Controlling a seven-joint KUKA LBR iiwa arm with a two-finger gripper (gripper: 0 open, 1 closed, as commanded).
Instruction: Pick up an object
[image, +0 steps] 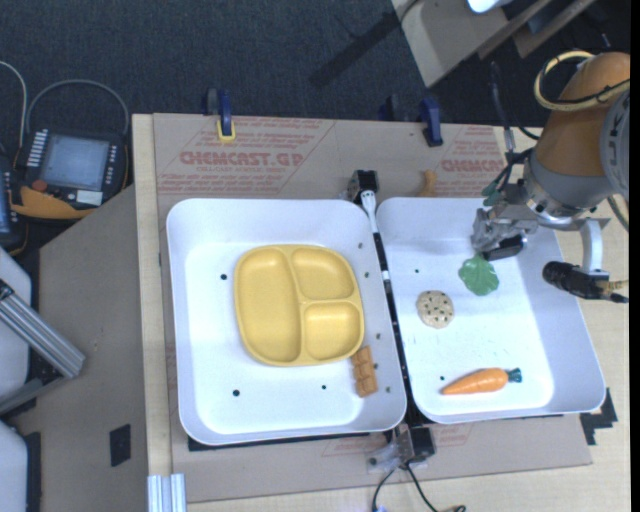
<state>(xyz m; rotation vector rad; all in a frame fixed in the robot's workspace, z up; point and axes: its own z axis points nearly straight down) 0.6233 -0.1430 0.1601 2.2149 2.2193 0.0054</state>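
Arm (585, 120) cropped at right edge

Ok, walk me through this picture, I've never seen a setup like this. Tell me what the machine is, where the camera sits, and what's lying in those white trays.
One camera looks down at a slant on a bench with two shallow white bins. The machine is a robot arm, grey and orange, reaching in from the right. Its end effector hangs over the right bin, just above a green leafy toy; whether it grips anything is unclear. That bin also holds a cookie and a carrot. The left bin holds a yellow divided plate and a small brown piece beside it.
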